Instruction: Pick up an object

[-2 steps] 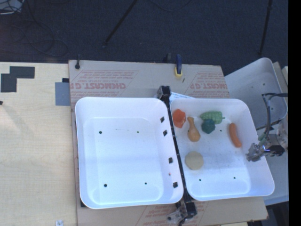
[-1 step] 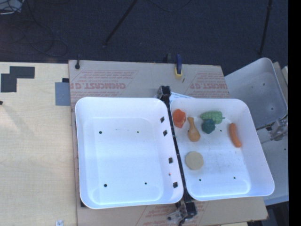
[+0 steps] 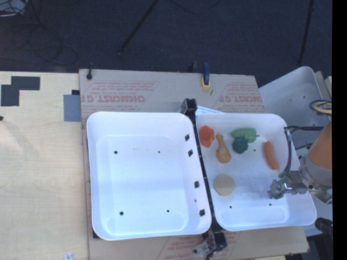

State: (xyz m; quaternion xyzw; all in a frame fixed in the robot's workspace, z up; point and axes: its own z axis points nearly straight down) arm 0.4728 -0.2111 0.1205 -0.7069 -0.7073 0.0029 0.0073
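Gripper (image 3: 280,189) low at right bin (image 3: 255,221) edge, nothing visibly held; grip state unclear. Risk: snags the wall, or misses carrot (image 3: 270,155) nearby.

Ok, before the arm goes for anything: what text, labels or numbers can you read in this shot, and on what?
Cardboard sheet behind the bins: red printed lettering, repeated twice, upside down; too blurred to read reliably.
Cardboard edge in front of the bins: more red print, too small to read.
Toys in the right bin, and both bins: no text or labels to be seen.
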